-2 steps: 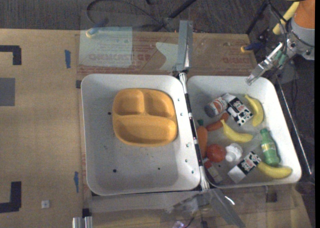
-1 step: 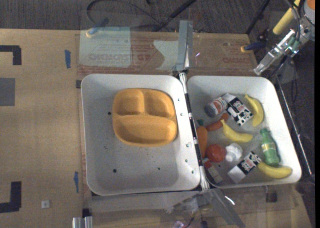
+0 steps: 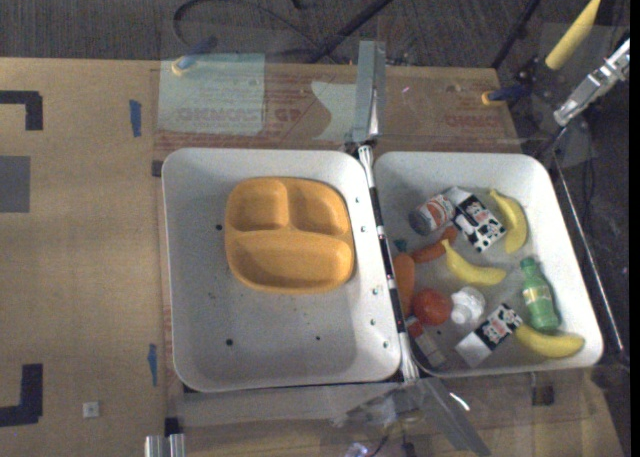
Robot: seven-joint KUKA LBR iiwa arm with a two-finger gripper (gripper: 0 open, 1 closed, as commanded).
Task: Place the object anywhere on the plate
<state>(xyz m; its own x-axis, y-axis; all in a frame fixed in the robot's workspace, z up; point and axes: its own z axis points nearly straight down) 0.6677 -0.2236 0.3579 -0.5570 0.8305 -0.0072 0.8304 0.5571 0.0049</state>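
**Orange plate in left bin, loose items in right bin**

Camera view:

1. Tabletop: brown board carrying two white bins side by side.
2. Left bin: holds the plate, an orange tray with three compartments. It lies flat in the far half of the bin, close to the wall shared with the right bin.
3. Right bin: holds all the loose items, well apart from the plate.
   - Three bananas: one at the far side, one near the middle, one at the near right corner.
   - Green bottle, lying just above the near banana.
   - Two black-and-white cartons: one touching the far banana, one beside the near banana.
   - Can, just left of the far carton.
   - Carrot, along the left wall.
   - Red ball, beside a white item.
4. Tool: above the tabletop beyond the far right corner of the right bin, apart from every item. Whether it is wide or narrow cannot be told.
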